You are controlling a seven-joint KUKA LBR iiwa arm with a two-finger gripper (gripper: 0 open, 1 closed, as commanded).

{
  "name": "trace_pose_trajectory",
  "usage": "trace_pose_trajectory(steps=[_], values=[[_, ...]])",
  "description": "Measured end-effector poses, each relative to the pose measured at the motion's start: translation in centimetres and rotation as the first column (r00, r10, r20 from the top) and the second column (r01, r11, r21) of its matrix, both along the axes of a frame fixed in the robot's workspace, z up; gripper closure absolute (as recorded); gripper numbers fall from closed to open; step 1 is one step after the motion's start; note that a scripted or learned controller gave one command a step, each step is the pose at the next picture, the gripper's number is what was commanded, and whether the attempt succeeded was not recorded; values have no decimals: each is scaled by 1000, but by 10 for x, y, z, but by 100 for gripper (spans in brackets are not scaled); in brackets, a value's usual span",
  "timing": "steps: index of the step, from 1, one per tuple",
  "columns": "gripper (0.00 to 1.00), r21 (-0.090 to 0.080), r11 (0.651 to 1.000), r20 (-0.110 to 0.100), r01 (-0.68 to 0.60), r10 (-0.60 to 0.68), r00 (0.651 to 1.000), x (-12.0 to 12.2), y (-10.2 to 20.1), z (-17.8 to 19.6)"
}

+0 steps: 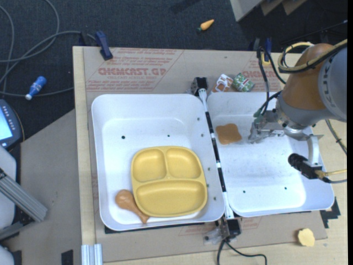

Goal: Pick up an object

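A flat brown piece shaped like toast (228, 133) lies in the right bin (276, 200), close to its left wall. My gripper (258, 131) hangs low over the same bin, just to the right of the toast piece, apart from it by a small gap. Nothing shows between its fingertips. In the left bin (110, 120) a yellow divided plate (167, 181) sits near the front. A tan toy drumstick (130, 203) lies against the plate's lower left edge.
The grey arm with its orange band (306, 81) covers the right bin's far right corner. A black fitting with a yellow cable (303, 166) hangs over the bin's right side. Small crumpled packets (234, 83) lie behind the bins, and a yellow chunk (305, 237) sits at the bench's front right.
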State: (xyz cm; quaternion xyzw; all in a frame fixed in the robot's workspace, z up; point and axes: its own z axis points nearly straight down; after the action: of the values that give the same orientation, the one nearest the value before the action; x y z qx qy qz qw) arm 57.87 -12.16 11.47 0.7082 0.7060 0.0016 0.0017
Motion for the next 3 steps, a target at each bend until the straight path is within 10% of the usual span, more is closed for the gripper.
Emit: trace_pose_trajectory(steps=[1, 2, 3], values=[[0, 0, 1000, -1, 0, 0, 1000, 0, 0, -1], [0, 0, 1000, -2, -6, 6, 1000, 39, 13, -31], [0, -5, 1000, 7, -1, 1, 1000, 63, -39, 66]])
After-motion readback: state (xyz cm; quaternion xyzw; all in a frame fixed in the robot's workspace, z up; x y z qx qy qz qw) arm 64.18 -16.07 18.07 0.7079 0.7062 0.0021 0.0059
